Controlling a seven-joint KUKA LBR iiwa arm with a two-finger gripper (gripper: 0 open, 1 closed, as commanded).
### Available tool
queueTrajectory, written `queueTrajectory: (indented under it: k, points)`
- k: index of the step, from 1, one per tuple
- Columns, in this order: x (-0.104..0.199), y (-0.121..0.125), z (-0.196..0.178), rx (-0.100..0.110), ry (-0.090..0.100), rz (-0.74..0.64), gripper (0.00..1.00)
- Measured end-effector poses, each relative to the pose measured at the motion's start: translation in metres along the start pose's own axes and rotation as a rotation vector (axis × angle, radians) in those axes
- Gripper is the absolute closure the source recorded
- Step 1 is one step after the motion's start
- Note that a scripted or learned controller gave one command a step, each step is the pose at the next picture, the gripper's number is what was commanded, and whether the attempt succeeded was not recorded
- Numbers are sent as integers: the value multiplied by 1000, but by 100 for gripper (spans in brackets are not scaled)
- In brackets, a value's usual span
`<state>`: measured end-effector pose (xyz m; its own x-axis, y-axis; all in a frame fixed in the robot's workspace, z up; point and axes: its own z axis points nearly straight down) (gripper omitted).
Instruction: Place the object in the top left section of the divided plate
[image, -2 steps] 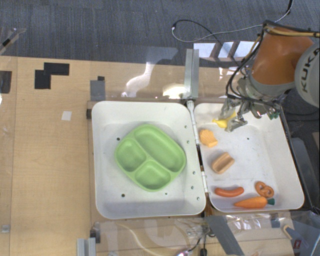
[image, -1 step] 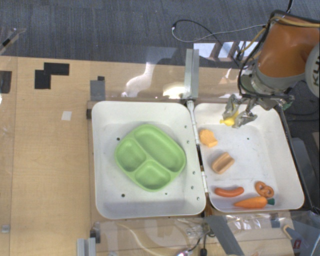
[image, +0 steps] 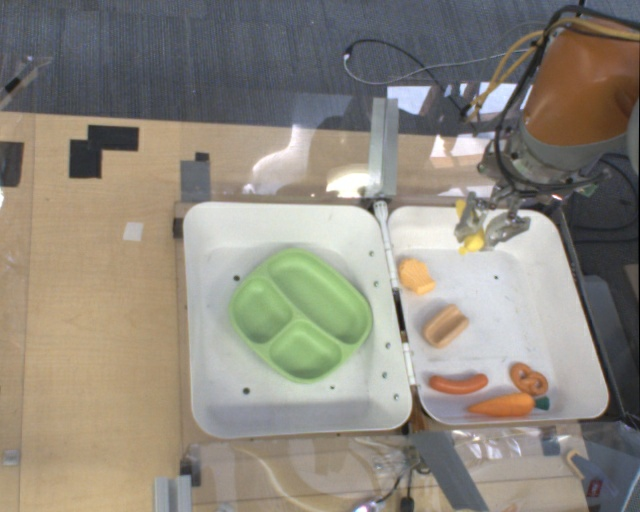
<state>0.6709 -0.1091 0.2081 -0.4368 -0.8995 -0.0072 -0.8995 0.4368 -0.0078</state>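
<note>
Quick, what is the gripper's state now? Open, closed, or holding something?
Gripper: closed on a small yellow object between its fingers, above the far end of the right bin.

The grey KUKA arm (image: 560, 150) wore a broad orange band (image: 580, 85); yellow and black cables (image: 505, 60) looped beside its silvery metal end effector (image: 490, 228).

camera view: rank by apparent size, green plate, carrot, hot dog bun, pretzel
1. green divided plate, by far the largest
2. carrot
3. hot dog bun
4. pretzel
Carrot looks longer than the bun, but the bun is thicker, so that pair is close.
</note>
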Motion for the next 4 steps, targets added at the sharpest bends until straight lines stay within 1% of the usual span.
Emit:
queueTrajectory:
  k: [1,2,3,4]
  points:
    - [-7,3,-45,-1,0,-406,100]
    - [-3,2,-18,-4,0,-747,100]
    - [-3,2,-17,-4,-1,-1059,100]
    - [1,1,-16,-5,-1,-1416,100]
